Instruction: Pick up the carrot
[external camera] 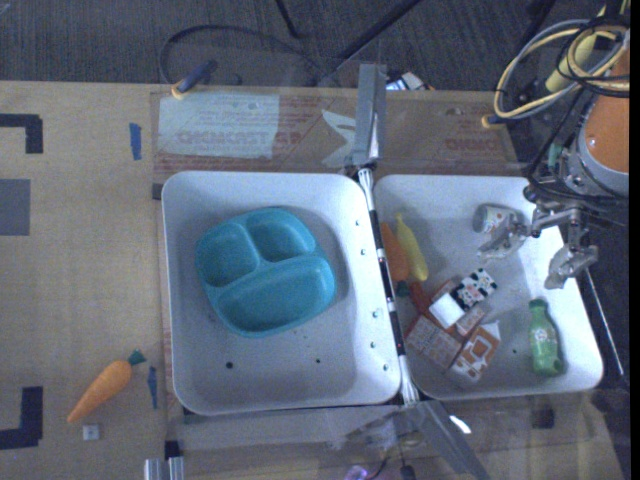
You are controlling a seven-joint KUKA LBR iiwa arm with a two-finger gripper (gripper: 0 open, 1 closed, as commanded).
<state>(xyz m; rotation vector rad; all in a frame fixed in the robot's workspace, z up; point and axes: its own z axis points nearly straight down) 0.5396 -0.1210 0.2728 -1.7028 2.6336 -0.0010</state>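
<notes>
The wooden bench is seen from above, with two shallow white bins set side by side on it. The left bin holds a blue divided plate, which lies slightly tilted toward the far left of that bin. The right bin is crowded: a yellow banana-like toy and an orange piece are laid along its left wall, small printed boxes are clustered near its middle, a black-and-white patterned block is placed just far of them, and a green bottle is laid near the right wall. A small grey metal object is found toward the far side.

The arm is brought in from the right, and the gripper is held above the right bin's far right part. Its fingers are spread apart, with nothing between them.

The carrot is located outside both bins, on the bench near the left bin's near-left corner, well apart from the gripper. Blue tape marks are stuck on the bench.
</notes>
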